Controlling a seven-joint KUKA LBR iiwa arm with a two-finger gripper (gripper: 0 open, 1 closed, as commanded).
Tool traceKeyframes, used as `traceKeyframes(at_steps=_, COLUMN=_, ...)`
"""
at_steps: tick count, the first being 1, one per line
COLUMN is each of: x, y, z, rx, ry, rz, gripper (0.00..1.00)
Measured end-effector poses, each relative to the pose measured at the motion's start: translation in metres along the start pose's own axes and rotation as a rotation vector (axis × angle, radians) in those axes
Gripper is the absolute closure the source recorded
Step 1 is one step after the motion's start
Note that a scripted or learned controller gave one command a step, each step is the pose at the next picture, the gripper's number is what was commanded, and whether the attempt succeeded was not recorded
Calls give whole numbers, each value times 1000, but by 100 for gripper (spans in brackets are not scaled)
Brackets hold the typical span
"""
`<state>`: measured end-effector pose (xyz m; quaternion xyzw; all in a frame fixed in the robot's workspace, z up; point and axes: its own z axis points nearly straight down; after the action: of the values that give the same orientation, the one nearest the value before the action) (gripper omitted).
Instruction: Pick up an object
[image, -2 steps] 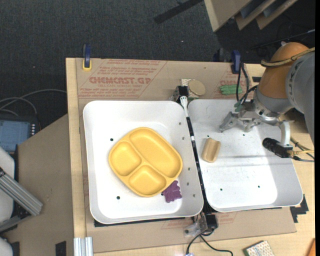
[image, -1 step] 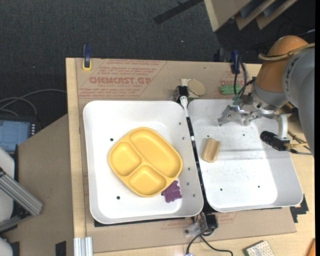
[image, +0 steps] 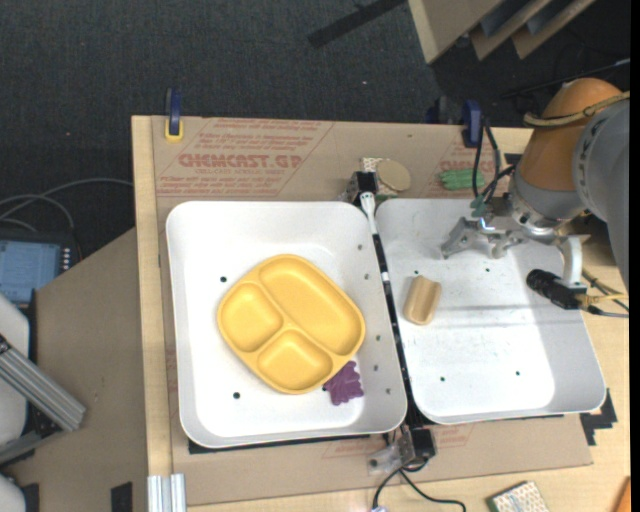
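Note:
A tan wooden cylinder (image: 421, 300) lies on its side near the left wall of the right bin (image: 500, 360). In the left bin (image: 192, 260) rests a yellow divided plate (image: 290, 322), with a small purple object (image: 344, 383) touching its near right corner. My gripper (image: 472, 246) hangs over the far part of the right bin, up and to the right of the cylinder and apart from it. Its fingers (image: 452, 245) are open and spread, with nothing between them.
The grey arm with its orange band (image: 560, 140) comes in over the right bin's far right corner. A black cable fitting (image: 552, 287) sits by that bin's right side. A green item (image: 458, 180) and a round tan disc (image: 392, 177) lie on the bench behind the bins.

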<state>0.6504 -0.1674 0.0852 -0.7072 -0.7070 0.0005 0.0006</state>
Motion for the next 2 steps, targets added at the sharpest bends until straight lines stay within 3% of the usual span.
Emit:
traceKeyframes(at_steps=1, x=-16, y=6, z=0, rx=-5, ry=-2, rz=0, gripper=0)
traceKeyframes(at_steps=2, x=-15, y=-35, z=0, rx=3, ry=2, rz=1, gripper=0)
